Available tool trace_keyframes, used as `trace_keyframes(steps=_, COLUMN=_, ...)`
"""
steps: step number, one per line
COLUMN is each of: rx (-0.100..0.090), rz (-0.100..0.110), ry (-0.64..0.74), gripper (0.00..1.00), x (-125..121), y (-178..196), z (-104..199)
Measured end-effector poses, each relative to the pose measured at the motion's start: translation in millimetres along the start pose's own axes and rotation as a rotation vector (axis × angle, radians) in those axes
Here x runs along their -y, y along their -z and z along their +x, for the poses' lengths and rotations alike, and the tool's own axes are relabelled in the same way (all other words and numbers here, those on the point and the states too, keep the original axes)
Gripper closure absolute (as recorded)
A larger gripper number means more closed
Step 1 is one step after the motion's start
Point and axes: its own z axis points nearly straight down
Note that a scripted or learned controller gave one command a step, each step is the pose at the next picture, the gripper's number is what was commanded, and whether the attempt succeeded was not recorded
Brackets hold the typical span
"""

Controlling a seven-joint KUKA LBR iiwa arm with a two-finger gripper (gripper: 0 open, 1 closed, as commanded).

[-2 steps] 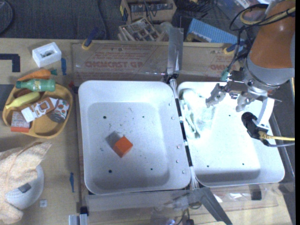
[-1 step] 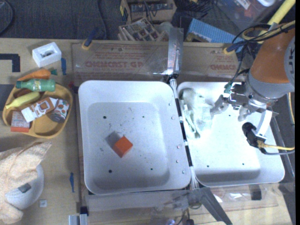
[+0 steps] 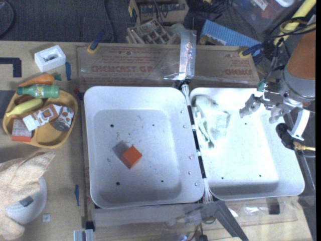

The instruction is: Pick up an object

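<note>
Left bin [image 3: 100, 109], nearest and largest, holds the orange block [image 3: 132, 156] low of centre, well apart from every wall, with room all round. Right bin [image 3: 271, 179] holds crumpled clear wrapping [image 3: 213, 124]. Gripper [image 3: 262, 106] hangs over that bin's far-right part, fingers spread, holding nothing. Advise crossing the divider high, then descending squarely onto the block.

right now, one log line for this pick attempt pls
arm: above right bin | jaws: holding nothing | orange block: in left bin, untouched | pick: not yet done
</note>
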Motion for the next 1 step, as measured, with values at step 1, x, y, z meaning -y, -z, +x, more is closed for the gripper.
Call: trace_keyframes(steps=1, rx=-0.002, rz=-0.01, ry=-0.075, gripper=0.0, x=-28.6, y=-122.4, z=56.9)
